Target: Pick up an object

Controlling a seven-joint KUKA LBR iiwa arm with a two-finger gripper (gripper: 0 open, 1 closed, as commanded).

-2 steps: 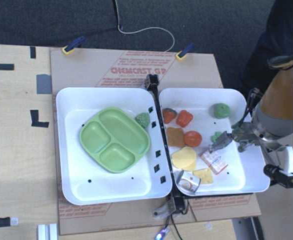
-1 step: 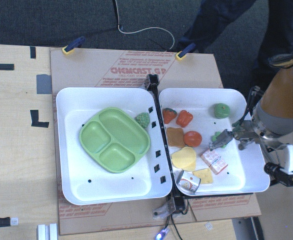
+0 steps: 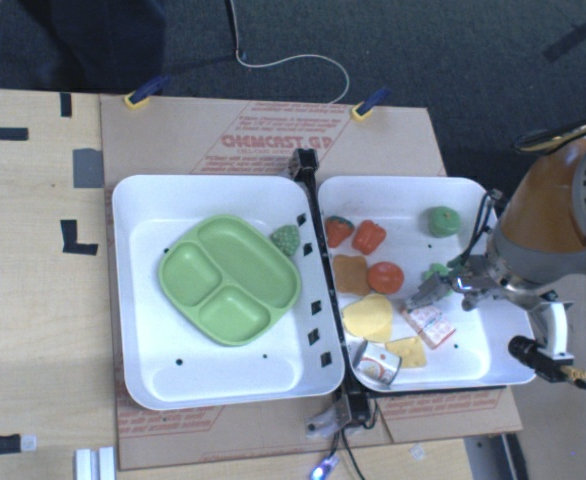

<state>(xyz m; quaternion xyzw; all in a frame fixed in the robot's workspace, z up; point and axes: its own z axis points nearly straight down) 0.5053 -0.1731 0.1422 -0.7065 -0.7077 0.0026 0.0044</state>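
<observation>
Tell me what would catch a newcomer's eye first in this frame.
The big green divided plate lying in the left bin stands out most. Next comes the jumble of small toy foods in the right bin, such as a red tomato and yellow piece, with the claw low among them.

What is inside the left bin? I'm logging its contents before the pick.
The left bin holds a green divided tray and a small green object at the tray's right corner. Anything beneath the tray is covered.
</observation>
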